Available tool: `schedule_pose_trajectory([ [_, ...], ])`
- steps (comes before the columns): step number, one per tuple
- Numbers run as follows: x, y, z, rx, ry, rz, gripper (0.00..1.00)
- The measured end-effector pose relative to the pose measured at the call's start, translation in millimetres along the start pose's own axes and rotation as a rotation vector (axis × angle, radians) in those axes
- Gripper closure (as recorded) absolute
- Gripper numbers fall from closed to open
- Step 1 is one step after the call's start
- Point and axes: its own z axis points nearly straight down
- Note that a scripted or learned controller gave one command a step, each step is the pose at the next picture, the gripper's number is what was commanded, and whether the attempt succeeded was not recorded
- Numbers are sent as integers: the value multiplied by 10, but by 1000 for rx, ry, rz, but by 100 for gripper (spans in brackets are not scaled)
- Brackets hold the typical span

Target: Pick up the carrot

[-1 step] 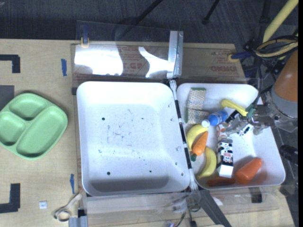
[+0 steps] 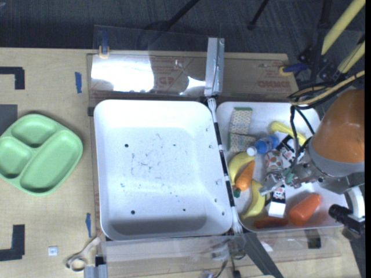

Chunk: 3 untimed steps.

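Observation:
The carrot, short and orange, lies in the right bin near its left wall, resting against a yellow banana. The arm reaches in from the right with its orange band over the bin's right side. My gripper is low in the middle of the bin, just right of the carrot and a short gap from it, over a clutter of small items. Nothing can be seen held in it.
An orange-red rounded object lies at the bin's front right beside a white block. A speckled sponge, a blue-capped bottle and another yellow piece lie farther back. The left bin is beside it, and a green divided plate lies far left.

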Motion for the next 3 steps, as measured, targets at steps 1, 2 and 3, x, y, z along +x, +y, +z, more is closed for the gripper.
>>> schedule_pose_trajectory([
  [1,78,281,432,-17,-15,-262,0],
  [2,-355,647,483,-8,-5,-197,0],
  [3,-710,1347,548,75,30,-397,0],
])
